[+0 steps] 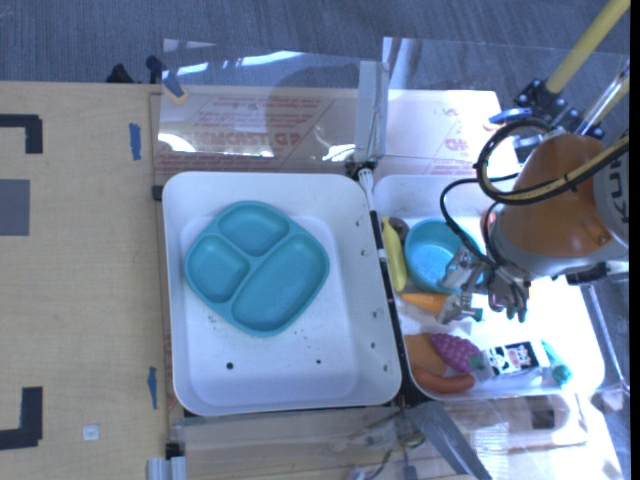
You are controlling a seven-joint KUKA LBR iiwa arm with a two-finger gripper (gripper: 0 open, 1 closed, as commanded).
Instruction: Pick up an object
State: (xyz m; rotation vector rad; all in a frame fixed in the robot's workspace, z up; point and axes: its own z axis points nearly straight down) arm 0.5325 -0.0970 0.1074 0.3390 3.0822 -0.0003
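Two shallow white bins sit side by side on a bench, seen from above at a slant. The left bin (200, 368) holds a teal divided plate (257, 266) with three compartments, lying flat near its middle.

The right bin (580, 363) is brightly lit and crowded. A blue bowl (432, 251) sits toward its far left part, with a yellow banana (394, 253) lying along the bin's left wall just beside it. Near the bowl's front lies a thin orange carrot (422, 302). Closer to the near edge are a pink bumpy toy (452, 349) resting on an orange-red piece (436, 376), and to their right a small bottle with a black-and-white label and teal cap (520, 360).

The arm (550, 203), with its orange band, reaches in from the right over the right bin. Its gripper (470, 288) hangs just right of the bowl and carrot. Whether the fingers are spread or pressed together cannot be told, and nothing is visibly between them.
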